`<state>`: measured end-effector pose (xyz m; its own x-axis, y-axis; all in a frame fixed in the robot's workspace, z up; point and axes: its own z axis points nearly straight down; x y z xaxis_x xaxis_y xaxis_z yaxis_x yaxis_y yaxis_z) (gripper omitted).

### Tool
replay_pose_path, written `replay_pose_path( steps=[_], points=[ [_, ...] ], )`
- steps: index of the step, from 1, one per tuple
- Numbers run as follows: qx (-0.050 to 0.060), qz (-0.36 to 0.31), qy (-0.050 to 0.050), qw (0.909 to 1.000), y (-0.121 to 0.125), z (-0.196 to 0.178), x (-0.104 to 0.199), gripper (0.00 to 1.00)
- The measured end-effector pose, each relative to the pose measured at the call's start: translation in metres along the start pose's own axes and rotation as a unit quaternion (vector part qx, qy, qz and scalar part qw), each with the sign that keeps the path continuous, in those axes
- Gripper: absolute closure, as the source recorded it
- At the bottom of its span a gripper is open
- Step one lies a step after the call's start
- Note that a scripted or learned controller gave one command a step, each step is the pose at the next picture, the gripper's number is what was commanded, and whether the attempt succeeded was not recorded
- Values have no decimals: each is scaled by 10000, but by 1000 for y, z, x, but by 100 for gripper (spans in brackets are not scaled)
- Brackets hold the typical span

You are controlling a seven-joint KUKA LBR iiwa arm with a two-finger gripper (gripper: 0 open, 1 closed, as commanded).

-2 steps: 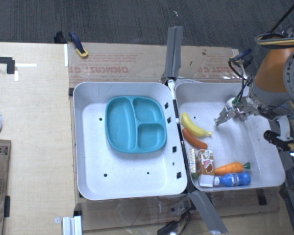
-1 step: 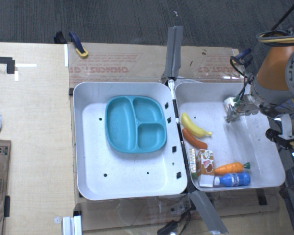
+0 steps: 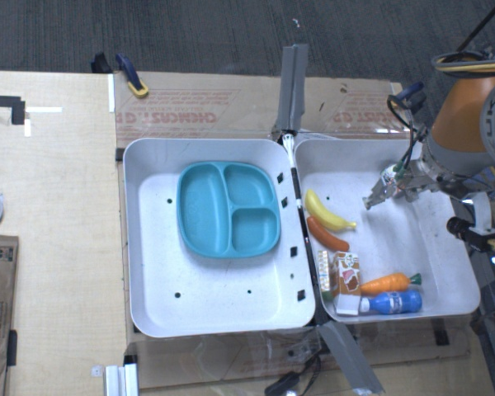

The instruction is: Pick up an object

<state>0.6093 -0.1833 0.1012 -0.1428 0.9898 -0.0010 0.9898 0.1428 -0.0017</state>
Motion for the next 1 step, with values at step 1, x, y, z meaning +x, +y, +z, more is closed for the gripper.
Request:
replay_pose_path(
  steps=[1],
  points=[
    [-6,0,-6,10000,0,-9,-1,100]
  ],
)
